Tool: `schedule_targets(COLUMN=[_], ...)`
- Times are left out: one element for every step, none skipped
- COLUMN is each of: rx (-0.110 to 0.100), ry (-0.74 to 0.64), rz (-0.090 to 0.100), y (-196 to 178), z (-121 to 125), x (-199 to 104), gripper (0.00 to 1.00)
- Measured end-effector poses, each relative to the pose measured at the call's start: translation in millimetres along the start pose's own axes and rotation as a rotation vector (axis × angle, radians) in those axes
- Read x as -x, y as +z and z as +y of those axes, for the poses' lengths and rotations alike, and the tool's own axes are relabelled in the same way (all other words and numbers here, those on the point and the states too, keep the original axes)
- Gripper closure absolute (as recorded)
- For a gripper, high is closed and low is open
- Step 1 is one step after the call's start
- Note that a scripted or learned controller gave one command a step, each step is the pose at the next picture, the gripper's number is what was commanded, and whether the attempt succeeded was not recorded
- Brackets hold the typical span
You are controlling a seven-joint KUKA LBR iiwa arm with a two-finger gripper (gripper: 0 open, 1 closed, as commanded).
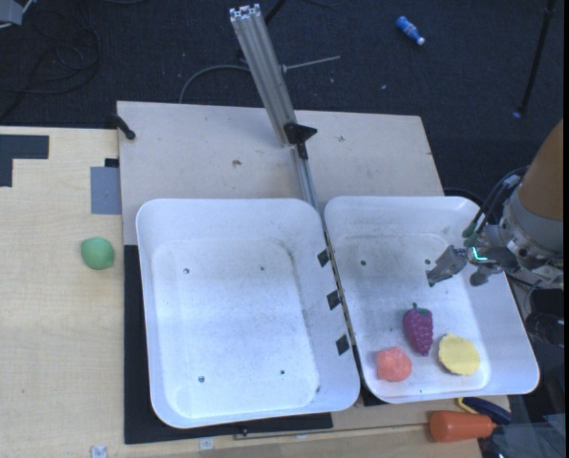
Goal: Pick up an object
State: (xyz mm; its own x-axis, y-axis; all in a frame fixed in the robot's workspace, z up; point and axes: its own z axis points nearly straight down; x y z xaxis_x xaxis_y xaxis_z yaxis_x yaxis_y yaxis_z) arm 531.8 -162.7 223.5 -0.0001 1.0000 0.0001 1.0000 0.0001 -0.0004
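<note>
Gripper (pixel 459 267) at right of frame, over the right bin (pixel 380 219), upper-right part. Fingers spread apart, nothing between them; one grey finger (pixel 444 267) points left over the bin floor. Three objects lie in the lower part of the right bin: purple grape-like fruit (pixel 418 330), yellow piece (pixel 458 354) just right of it, orange-red piece (pixel 393 364) lower left of it. All three below the gripper, apart from it. Left bin (pixel 160 219) sits beside the right one. Green ball (pixel 97 253) on the surface at left of frame. Orange object (pixel 459 425) at bottom right, outside the bins.
</note>
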Motion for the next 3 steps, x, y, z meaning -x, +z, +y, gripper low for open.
schedule_targets(rx=[0.0,-0.005,-0.004], ry=[0.0,0.0,-0.001], rz=[0.0,0.001,0.001], y=[0,61,111], z=[0,-5,-14], x=[0,3,-3], gripper=[0.0,0.0,0.0])
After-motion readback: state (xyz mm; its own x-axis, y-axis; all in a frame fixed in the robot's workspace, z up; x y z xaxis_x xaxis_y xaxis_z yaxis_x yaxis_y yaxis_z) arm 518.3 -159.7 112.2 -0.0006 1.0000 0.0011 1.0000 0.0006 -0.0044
